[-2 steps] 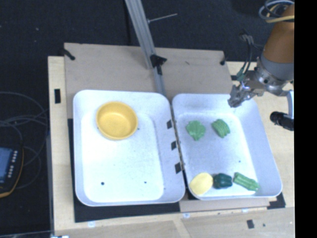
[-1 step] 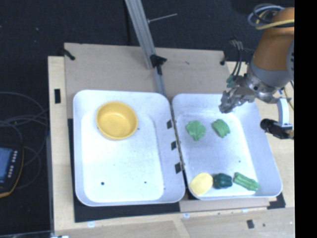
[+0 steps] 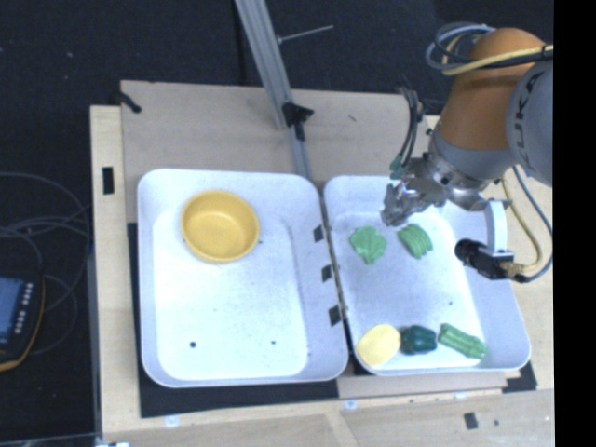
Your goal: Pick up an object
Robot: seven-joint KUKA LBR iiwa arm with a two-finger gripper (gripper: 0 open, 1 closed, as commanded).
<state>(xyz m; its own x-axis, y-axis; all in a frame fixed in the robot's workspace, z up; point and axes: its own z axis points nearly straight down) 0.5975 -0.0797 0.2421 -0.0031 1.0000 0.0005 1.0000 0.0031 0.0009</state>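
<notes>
A: Where is the hand [image 3: 398, 208]?
B: Over the back of the right bin [image 3: 424, 361], hanging from the arm [image 3: 480, 110] that comes in from the right. It is small and dark, and I cannot tell whether it is released or clenched.

A: What lies near it?
B: Two pale green pieces. One [image 3: 368, 244] sits just below and left of the hand, the other [image 3: 415, 240] just below and right. Whether the hand touches either is hard to make out; nothing shows clearly inside it.

A: And the rest of that bin?
B: Along the front edge, a yellow lump [image 3: 378, 344], a dark green piece [image 3: 418, 340] touching it, and a lighter green one [image 3: 462, 341] just beside. Their exact shapes are too blurred to name.

A: The left bin [image 3: 158, 250]?
B: A yellow bowl [image 3: 220, 225], upright, near its back left. Both bins rest on the surface [image 3: 186, 128]

A: Anything cut off?
B: The arm's upper part runs out of view at the right
</notes>
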